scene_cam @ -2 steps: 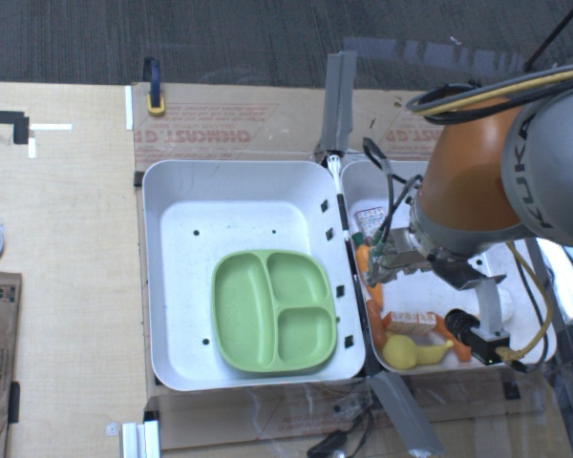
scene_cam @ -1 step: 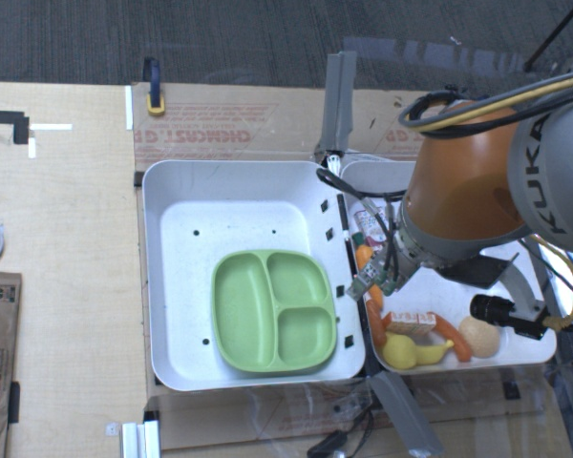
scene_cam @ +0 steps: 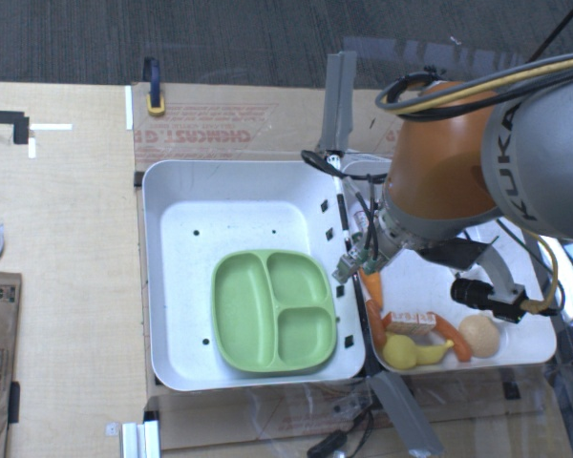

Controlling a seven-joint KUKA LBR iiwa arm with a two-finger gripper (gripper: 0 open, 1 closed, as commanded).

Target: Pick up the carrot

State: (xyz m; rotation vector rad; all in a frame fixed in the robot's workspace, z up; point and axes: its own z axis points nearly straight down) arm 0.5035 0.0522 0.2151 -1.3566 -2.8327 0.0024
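The carrot [scene_cam: 372, 299] lies against the right bin's [scene_cam: 535, 351] left wall, lower right of frame, directly under the claw [scene_cam: 355, 260]; whether the claw is open I cannot tell. The wall could block one side, so the carrot may slip away.

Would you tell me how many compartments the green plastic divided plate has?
3: the green plastic divided plate in the left white bin has one long section on its left and two smaller ones stacked on its right.

- Arm [scene_cam: 516, 151] reaches in from right, grey w/ orange band [scene_cam: 444, 165] above wrist.
- Wrist angled down-left.
- Gripper [scene_cam: 355, 263] low at wrist's lower-left end, partly blocked by arm.
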